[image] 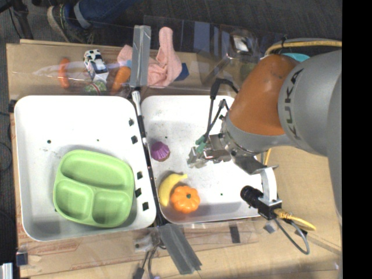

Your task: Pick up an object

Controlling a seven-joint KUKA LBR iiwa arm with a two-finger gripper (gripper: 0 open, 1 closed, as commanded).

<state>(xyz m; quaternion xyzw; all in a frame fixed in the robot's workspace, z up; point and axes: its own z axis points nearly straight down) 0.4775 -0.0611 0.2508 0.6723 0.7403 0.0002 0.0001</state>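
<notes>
The grey arm [302, 106] with its orange band is reaching in from the right, closest to the camera, over the right bin [174, 106]. Its gripper [196, 154] is hanging above the bin floor, and I cannot tell how it is set. Just to its left a small purple object [160, 151] is lying. Lower down, a yellow banana [167, 186] is curving beside a small orange pumpkin [185, 199], the two touching. In the left bin [35, 127] a green divided plate [95, 188] is resting.
</notes>
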